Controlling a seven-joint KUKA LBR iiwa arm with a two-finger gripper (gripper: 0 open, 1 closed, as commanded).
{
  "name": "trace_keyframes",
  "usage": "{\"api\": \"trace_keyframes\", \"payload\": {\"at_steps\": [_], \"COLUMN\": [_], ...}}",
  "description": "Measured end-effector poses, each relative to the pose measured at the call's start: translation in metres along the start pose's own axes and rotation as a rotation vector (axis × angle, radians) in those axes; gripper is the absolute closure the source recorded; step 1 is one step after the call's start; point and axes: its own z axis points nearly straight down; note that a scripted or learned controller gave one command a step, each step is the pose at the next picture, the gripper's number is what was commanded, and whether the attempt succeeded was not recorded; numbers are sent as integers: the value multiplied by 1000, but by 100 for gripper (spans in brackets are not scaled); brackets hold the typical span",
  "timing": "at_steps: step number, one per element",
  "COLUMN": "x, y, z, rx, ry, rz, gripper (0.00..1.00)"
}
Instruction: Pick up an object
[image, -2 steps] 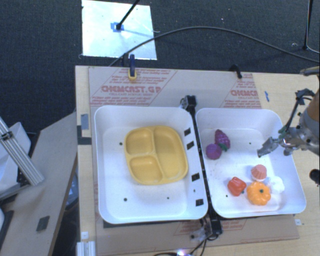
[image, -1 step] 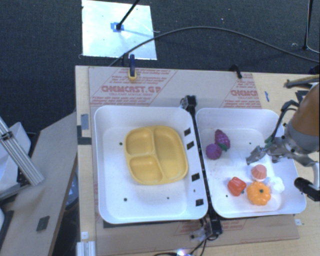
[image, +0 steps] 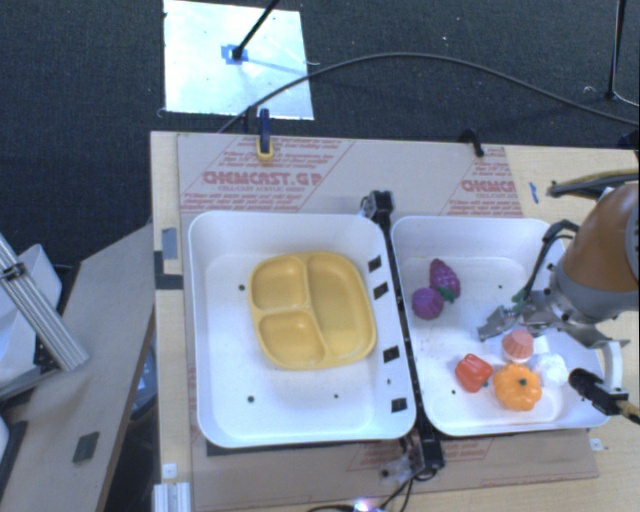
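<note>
In the right bin (image: 470, 240) lie several toy foods. My gripper (image: 516, 328) hangs low over the bin's right half, right above a small pink round piece (image: 518, 347), which it partly covers. An orange pumpkin (image: 517, 388) sits just in front of that piece, with a red pepper (image: 473, 373) to its left. A white lump (image: 553, 365) lies to the right of the pink piece. Two purple pieces, a round one (image: 427, 303) and a taller one (image: 444, 279), lie further left and back, apart from the gripper.
The left bin (image: 215, 300) holds a yellow divided plate (image: 310, 308) in its middle. A black-clipped divider (image: 392, 300) runs between the two bins. The arm's grey and orange body (image: 600, 255) overhangs the right bin's right rim.
</note>
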Motion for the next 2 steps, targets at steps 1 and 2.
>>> {"api": "trace_keyframes", "payload": {"at_steps": [1,2], "x": [-1,-5], "y": [2,11], "z": [-13,-74], "rx": [-5,-9], "ry": [-2,-3], "rz": [0,-3], "gripper": [100,100]}}
